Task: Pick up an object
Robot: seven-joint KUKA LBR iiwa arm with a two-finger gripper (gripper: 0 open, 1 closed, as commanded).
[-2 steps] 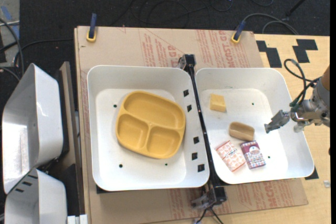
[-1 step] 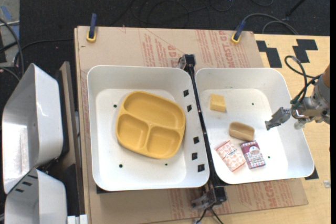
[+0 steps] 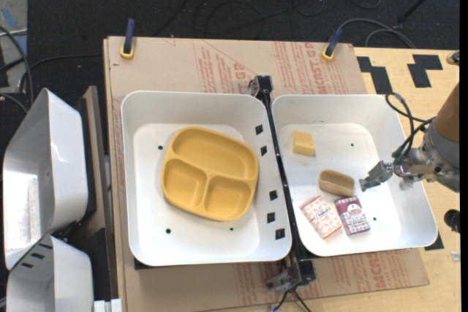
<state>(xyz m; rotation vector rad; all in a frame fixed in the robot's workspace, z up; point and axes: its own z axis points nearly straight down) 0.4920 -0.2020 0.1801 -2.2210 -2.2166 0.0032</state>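
From my station I saw the gripper hanging low over the right bin, reaching in from the right edge; I could not tell from that angle whether it was released or clenched, and nothing showed in its grasp.

Just beside its tip, to the left, lay the tan oblong block, the nearest candidate, and I judged it the thing to go for. It looked like a small rounded bar, soap-like or a sponge: light, probably a little slick on its curved top, firm enough to bear a pinch. I would have taken it across its short width, near the middle, so it would not pivot out.

It was beige, with softened corners, lying flat with its long axis slightly slanted.

Further up the bin sat a pale yellow cube, well apart from the bar; it looked light and square-sided. Toward the front edge lay two flat packets, touching or nearly so: a red-and-white packet and a dark red packet. Thin and flat against the floor, they looked harder to get under.

The left bin held a yellow divided plate, too broad for a pinch except at its rim.
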